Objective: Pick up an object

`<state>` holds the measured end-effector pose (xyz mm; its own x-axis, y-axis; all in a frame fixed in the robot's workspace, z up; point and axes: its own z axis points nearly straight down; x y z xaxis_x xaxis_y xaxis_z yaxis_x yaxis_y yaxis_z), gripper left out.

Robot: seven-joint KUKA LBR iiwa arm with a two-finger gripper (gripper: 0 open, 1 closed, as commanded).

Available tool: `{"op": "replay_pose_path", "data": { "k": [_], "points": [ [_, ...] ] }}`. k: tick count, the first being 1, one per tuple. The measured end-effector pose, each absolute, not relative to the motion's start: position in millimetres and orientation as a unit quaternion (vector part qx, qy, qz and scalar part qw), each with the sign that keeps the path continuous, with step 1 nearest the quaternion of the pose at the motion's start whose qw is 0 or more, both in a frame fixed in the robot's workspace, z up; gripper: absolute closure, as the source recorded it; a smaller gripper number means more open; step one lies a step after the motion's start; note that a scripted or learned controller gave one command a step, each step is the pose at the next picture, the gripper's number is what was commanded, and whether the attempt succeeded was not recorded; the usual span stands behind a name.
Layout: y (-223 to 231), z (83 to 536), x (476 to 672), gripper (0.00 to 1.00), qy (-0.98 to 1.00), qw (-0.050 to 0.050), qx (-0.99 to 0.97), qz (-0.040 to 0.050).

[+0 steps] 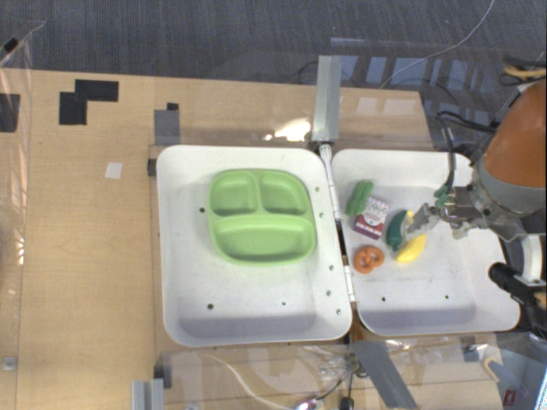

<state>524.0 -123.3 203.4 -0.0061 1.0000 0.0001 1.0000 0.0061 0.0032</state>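
The right bin [444, 307] holds several small items. A light green oblong piece [360, 197] lies at the upper left, with a maroon packet [371, 217] just below it. Further down is an orange ring-shaped piece [368, 259]. A dark green item [397, 229] and a yellow banana-like item [412, 249] lie together near the bin's middle. My gripper [425, 219] reaches in from the right and sits right over the upper end of the yellow item, beside the dark green one. Nothing is seen lifted.
The left bin [248, 310] carries a light green divided plate [260, 215] in its middle. A metal post [327, 101] stands behind the seam between the bins. The arm's grey body and orange band [517, 148] overhang the right bin's right side. Cables lie at the back right.
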Motion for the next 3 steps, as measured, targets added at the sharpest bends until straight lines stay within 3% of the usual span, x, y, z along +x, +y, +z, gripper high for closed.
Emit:
{"op": "replay_pose_path", "data": {
  "k": [1,2,3],
  "points": [
    [-128,94,553.7,0.00,0.675,0.002,0.738,0.0019],
    [-163,142,572.1,0.00,0.648,0.002,0.761,0.0015],
    [-187,188,548.9,0.00,0.613,0.002,0.790,0.0011]
  ]
}}
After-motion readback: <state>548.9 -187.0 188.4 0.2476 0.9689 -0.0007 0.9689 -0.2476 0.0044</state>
